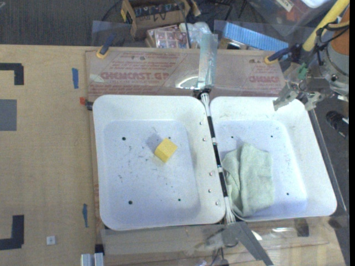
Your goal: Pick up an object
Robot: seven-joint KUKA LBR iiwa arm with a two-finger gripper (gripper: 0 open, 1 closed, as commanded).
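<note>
A small yellow block (165,149) lies near the middle of the left bin (111,204). A crumpled pale green cloth (250,177) rests against the left wall of the right bin (310,198). My gripper (293,101) hangs over the far right corner of the right bin, well away from both objects. Its two pale fingers (280,101) are spread apart and hold nothing, so it is open.
A divider with cables (213,148) runs between the two bins. A clear panel and cardboard (144,73) stand behind the bins, with boxes and clutter beyond. The wooden bench (44,148) stretches out to the left.
</note>
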